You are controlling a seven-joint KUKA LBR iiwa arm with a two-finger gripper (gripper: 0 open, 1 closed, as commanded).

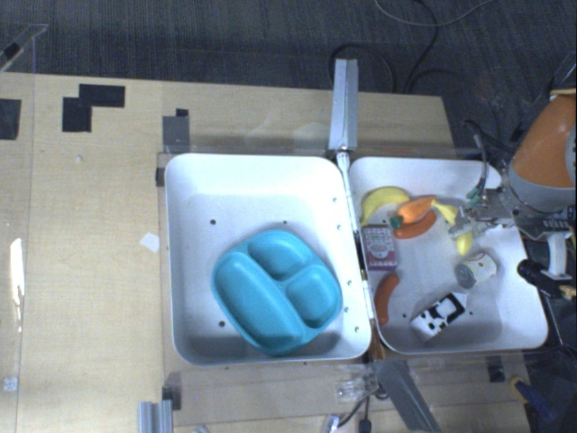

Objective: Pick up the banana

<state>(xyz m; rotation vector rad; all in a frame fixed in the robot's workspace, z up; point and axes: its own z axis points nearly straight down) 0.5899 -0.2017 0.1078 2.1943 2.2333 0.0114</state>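
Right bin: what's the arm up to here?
The KUKA arm reaches in from the right, with its end effector low over the right bin, near its back. A banana lies just beside it, partly covered, so a grasp is not confirmed. Also there: a yellow fruit, a carrot, a sausage and a small cow figure. The left bin holds a blue divided plate.

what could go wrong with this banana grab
The banana is a thin yellow piece partly under the gripper, with the carrot touching its left end. A grab might pinch the carrot too or knock it away. A yellow lemon-like fruit lies just left of the carrot and might be mistaken for the target. The banana also lies near the right bin back wall, leaving little room.
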